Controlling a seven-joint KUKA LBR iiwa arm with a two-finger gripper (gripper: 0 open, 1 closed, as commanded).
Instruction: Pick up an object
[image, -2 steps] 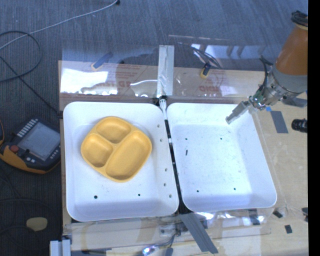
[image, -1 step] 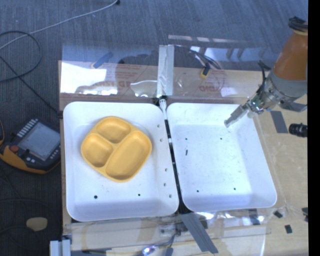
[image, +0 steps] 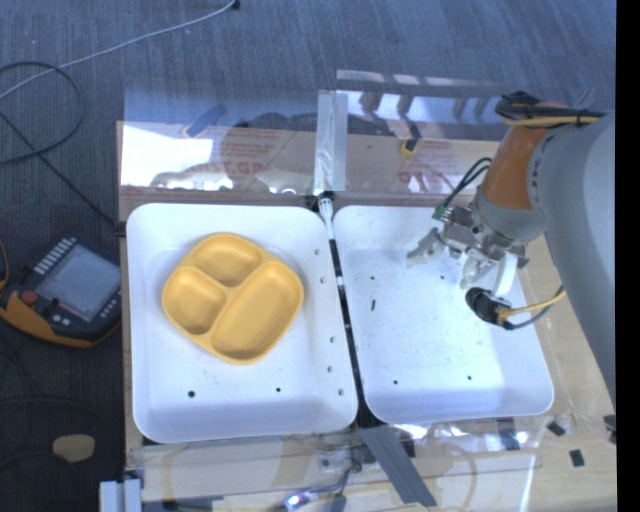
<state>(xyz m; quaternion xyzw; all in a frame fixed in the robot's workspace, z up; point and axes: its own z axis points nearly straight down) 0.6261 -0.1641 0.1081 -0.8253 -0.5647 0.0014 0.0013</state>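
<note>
Yellow divided plate (image: 233, 296) lies alone in left bin (image: 150, 400); open claw (image: 445, 250) hovers over right bin (image: 440, 370).

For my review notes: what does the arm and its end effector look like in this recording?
The arm is a thick grey cylinder with an orange band above the wrist. The end effector is a small metallic grey assembly with pale fingers. Black and green cables run along the wrist, and a yellow cable loops off a black fitting below it.

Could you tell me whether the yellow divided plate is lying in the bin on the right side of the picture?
No, the yellow divided plate lies in the left bin, while the gripper hangs over the right bin.
</note>
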